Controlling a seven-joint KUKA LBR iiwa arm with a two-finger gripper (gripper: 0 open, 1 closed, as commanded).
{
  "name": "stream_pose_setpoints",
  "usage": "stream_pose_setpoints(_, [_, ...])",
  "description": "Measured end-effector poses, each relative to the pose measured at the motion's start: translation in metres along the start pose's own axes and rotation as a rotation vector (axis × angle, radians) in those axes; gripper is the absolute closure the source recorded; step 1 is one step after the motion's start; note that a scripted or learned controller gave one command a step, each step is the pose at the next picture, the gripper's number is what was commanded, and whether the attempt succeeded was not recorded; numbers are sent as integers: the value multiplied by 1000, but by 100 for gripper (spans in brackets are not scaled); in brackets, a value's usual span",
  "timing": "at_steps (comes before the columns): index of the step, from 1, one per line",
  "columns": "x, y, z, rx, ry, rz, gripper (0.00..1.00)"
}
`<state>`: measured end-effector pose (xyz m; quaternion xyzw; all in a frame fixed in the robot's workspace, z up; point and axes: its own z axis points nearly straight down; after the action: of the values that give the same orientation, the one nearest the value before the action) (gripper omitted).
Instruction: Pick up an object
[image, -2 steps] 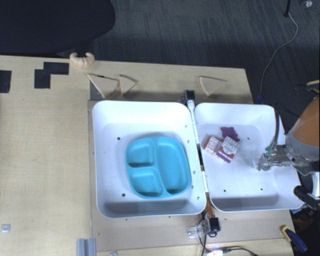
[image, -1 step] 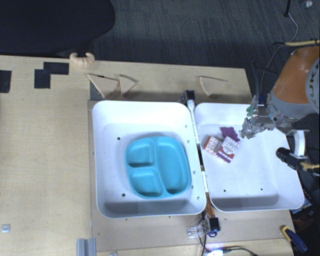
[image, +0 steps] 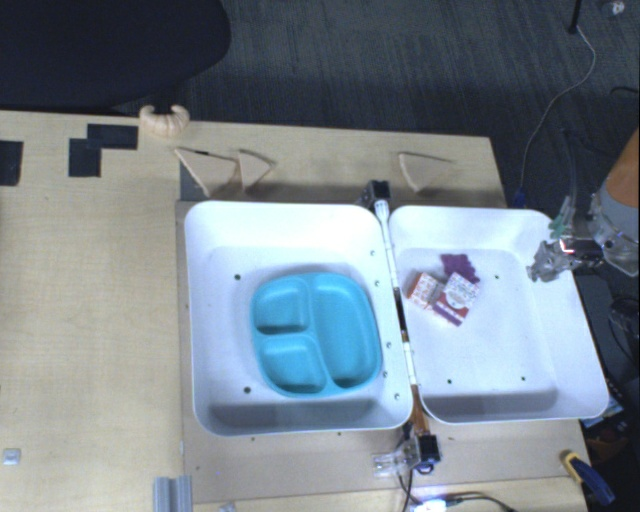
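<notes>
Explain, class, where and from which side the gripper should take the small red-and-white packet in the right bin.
Probably from above, closing across the narrow width of the red-and-white packet: it lies flat on the right bin, with a purple piece close behind it.

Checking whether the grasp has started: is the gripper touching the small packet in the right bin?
Apart. The camera view shows bare white bin floor between the gripper at the right bin's edge and the packet.
</notes>
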<state>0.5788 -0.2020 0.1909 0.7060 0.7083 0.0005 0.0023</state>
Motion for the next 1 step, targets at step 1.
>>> stream_pose_setpoints(1, [4,57,-31,-2,1,-3,100])
